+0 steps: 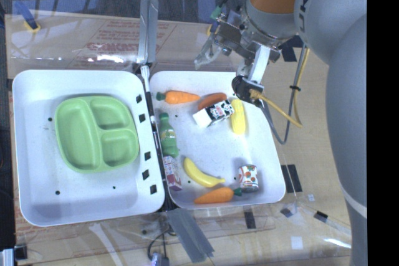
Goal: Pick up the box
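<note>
End effector [208, 54] hangs over right bin's [212, 149] far rim, apart from box [213, 114].

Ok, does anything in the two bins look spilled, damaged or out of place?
Nothing looks spilled or broken. The bottle lies on its side against the left wall of the right-hand bin, and the box sits askew beside a banana.

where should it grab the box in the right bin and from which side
From above, across the narrow width of the box, near its lower-left end. It lies flat and slanted; a carrot crowds its upper side and a banana its right end, so the left end looks freest.
</note>
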{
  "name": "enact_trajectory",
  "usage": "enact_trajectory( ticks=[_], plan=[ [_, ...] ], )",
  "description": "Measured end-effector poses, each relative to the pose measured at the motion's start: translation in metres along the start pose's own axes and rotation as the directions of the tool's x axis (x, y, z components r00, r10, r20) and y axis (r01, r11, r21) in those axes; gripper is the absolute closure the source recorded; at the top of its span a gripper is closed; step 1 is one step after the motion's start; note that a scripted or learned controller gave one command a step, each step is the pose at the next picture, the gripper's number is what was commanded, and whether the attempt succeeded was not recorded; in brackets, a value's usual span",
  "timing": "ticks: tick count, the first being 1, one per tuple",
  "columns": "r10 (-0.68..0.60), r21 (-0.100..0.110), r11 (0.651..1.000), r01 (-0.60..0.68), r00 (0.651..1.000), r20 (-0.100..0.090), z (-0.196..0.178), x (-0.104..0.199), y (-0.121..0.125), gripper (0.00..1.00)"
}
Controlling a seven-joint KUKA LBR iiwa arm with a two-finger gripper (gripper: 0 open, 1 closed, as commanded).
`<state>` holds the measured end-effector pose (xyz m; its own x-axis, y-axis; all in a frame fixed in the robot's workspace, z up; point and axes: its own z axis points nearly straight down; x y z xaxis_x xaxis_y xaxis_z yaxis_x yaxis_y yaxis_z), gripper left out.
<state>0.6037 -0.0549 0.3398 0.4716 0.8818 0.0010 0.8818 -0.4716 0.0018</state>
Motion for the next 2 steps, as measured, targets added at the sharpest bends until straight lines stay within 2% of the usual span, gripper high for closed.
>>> enact_trajectory(
  ticks=[1, 2],
  plan=[
    [0.171, 0.007, 0.985, -0.171, 0.985, 0.004, 0.0606, -0.0677, -0.0846, 0.00],
    [0.166, 0.008, 0.986, -0.166, 0.986, 0.005, 0.0508, -0.0677, -0.0840, 1.00]
  ],
)
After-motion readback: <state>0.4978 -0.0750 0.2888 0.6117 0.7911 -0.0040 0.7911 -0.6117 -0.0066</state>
